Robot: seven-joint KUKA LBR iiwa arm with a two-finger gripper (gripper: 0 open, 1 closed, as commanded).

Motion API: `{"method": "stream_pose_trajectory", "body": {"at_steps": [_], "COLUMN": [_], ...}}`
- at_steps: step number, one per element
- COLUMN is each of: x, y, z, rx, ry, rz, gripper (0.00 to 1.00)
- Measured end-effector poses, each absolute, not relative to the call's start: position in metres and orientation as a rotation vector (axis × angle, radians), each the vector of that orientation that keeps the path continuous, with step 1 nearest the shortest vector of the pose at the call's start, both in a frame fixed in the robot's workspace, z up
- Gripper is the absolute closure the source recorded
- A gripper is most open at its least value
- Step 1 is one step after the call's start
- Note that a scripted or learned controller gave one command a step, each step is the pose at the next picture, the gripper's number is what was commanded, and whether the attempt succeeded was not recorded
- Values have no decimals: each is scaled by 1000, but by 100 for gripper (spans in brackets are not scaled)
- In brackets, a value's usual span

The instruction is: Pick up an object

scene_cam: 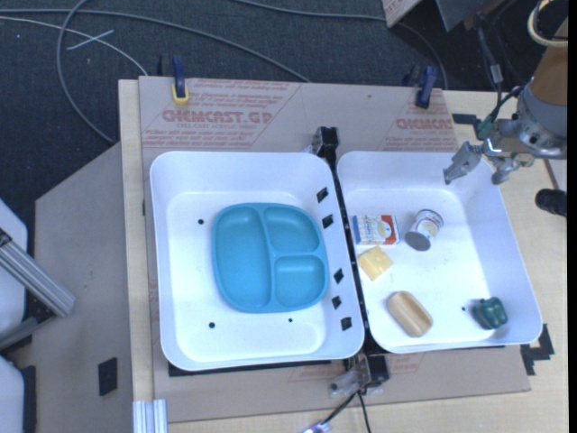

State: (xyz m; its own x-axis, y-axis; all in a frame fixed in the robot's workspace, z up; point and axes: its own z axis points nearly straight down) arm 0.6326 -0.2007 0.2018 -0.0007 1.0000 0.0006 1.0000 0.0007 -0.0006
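While the gripper (480, 163) hangs over the right bin's (514, 242) upper right rim, its fingers (460, 166) stand spread apart, holding nothing.

Below, mid-bin: small can (423, 228) on its side, long axis upper right to lower left, grey end facing lower left. Left of it, carton (374, 230); yellow block (376, 262) beneath; tan bread-like piece (409, 314) lower; green object (491, 312) lower right. Blue divided plate (270, 256) in left bin (180, 242).

Robotics lab: clamped board (270, 106), loose cables (108, 25), twin bins (171, 242).
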Motion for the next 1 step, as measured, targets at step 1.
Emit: {"method": "stream_pose_trajectory", "body": {"at_steps": [1], "x": [635], "y": [-198], "z": [160], "rx": [-2217], "ry": [-2221], "rz": [3], "gripper": [0]}}
